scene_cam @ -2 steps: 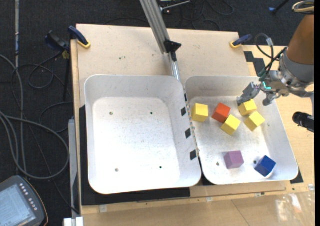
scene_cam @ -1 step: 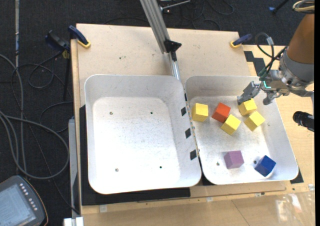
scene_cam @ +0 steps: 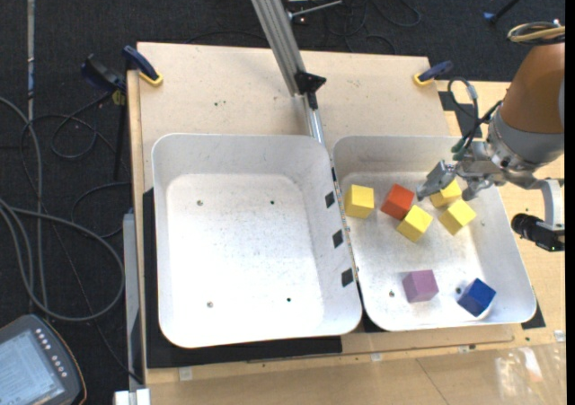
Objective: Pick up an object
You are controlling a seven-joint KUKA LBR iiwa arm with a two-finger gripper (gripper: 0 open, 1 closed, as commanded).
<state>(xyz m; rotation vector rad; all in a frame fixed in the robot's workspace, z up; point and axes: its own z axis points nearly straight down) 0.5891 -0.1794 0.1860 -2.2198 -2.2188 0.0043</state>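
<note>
- Where the view begins at its bottom edge, a grey handheld screen [scene_cam: 27, 367] lies on the dark carpet floor [scene_cam: 63, 80] at the left, with black cables [scene_cam: 45, 215] looping across the carpet beside it.
- On that carpet stands the pale wooden desk [scene_cam: 234, 80], speckled and bare along its far part.
- Two shallow white bins rest side by side on the desk, touching along their inner edges: the left bin [scene_cam: 171, 215] and the right bin [scene_cam: 503, 250].
- Nearest in the right bin sits one blue cube [scene_cam: 476, 296], by the near right corner, and one purple cube [scene_cam: 420, 286] just left of it.
- Farther in come the yellow cubes, four in all: one near the bin's left wall [scene_cam: 359, 200], one in the middle [scene_cam: 414, 223], one to the right [scene_cam: 456, 215], and one partly hidden under the gripper [scene_cam: 445, 197].
- One red cube [scene_cam: 397, 202] sits between the left yellow cube and the middle one, touching the middle one.
- Over that cluster the gripper [scene_cam: 442, 180] hangs low, right at the partly hidden yellow cube; whether the jaws are apart or closed, I cannot tell.
- Behind it the grey arm with its orange band [scene_cam: 537, 89] reaches in from the right.
- At the desk's far corners two blue and yellow clamps [scene_cam: 144, 66] [scene_cam: 433, 73] grip the edge, a third [scene_cam: 103, 75] lies off to the left.
- A slanted metal pole [scene_cam: 274, 22] rises from between the bins toward the far edge.
</note>
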